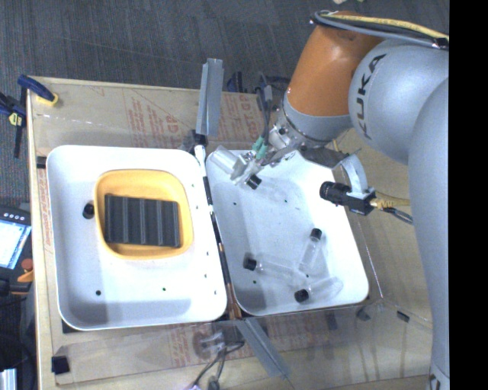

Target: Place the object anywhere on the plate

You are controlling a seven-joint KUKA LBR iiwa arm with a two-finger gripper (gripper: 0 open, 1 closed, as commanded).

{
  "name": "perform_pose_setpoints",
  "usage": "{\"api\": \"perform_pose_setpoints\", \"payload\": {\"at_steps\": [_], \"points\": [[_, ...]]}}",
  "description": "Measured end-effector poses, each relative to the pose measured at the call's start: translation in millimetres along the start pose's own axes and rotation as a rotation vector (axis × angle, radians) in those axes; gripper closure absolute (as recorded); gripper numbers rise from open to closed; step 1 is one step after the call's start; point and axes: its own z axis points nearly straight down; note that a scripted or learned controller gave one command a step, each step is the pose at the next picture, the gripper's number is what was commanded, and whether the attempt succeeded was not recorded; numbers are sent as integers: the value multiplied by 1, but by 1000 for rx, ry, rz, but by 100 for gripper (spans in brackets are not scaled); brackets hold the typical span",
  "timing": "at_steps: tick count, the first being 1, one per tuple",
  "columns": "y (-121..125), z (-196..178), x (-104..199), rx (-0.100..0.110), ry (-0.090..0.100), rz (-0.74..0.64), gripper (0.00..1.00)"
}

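Two white bins (69,305) sit side by side on one bench (114,107). The left bin holds a single yellow plate (145,183) bearing one dark ribbed block (143,221). The right bin (343,221) holds clear vials with black caps — three can be counted (311,247), (267,266), (316,289), though the clear plastic makes the count uncertain. One arm (366,84) reaches in.

1. The arm (404,99) is smooth, rounded grey metal, with black "KUKA" lettering on its side.
2. A broad orange band (328,68) circles it above the wrist.
3. The wrist (293,141) carries small metal fittings with teal pieces.
4. A yellow-edged black cable (381,23) crosses the top.
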Motion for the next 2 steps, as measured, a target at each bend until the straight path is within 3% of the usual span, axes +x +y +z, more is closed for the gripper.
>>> {"api": "perform_pose_setpoints", "payload": {"at_steps": [1,2], "points": [[26,76,41,4,3,-214,100],[26,76,41,4,2,-214,0]]}}
